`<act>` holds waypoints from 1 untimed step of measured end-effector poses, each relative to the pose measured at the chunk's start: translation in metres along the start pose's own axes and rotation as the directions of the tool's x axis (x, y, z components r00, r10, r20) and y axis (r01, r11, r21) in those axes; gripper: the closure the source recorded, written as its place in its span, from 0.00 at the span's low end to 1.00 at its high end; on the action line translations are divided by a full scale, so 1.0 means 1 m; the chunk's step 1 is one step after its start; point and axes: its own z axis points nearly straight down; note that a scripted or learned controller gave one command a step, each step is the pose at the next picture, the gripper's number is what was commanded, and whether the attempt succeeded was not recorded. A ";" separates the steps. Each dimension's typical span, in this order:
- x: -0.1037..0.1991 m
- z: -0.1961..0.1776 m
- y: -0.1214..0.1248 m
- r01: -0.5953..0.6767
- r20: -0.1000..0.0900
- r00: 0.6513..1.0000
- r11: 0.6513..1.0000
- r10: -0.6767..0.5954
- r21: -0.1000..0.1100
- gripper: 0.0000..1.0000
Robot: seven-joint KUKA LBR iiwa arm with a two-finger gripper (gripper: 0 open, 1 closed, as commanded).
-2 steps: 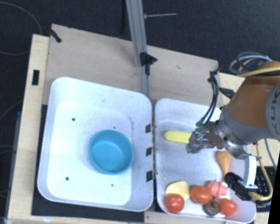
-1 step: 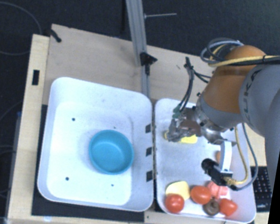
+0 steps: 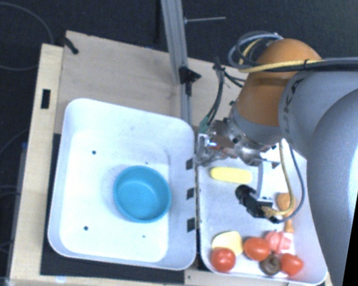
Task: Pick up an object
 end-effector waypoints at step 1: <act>0.045 -0.008 0.034 0.000 -0.001 1.000 1.000 0.000 0.000 1.00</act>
